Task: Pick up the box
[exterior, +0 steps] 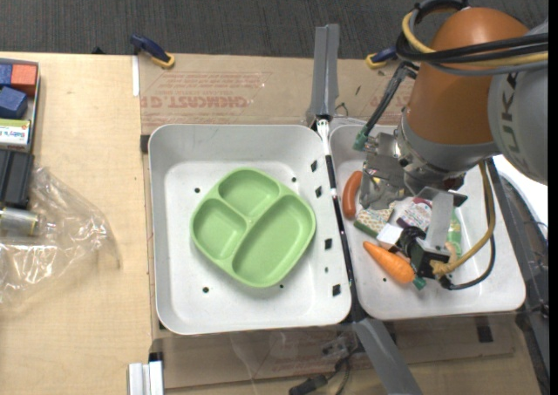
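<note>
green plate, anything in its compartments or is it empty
Empty: the green plate lies flat in the left bin, and all three of its compartments show only bare green.

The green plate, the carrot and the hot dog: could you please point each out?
green plate (253, 228): camera view, on the ridge between its compartments.
carrot (390, 263): camera view, on the middle of its orange body.
hot dog (350, 195): camera view, on its red middle.
</note>
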`<state>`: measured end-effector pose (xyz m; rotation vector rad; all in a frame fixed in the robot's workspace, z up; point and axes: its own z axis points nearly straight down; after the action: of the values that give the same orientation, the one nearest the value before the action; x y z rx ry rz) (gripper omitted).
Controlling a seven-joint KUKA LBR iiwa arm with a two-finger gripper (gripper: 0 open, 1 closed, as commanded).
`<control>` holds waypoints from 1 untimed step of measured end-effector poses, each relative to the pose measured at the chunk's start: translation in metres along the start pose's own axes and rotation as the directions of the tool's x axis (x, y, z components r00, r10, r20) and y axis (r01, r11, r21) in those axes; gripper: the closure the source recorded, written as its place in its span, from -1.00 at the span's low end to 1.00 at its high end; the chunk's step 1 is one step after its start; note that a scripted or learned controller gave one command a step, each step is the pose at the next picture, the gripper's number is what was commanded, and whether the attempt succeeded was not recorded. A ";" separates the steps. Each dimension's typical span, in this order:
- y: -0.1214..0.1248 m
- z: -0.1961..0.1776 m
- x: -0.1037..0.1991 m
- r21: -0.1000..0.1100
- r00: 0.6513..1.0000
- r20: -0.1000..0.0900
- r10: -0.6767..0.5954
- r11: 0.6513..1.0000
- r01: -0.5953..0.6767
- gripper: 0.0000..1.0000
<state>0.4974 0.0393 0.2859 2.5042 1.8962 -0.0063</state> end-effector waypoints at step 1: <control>-0.027 -0.008 0.023 0.001 0.932 0.001 0.362 0.932 -0.362 1.00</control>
<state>0.4778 0.0688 0.2943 2.8103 1.4021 -0.0074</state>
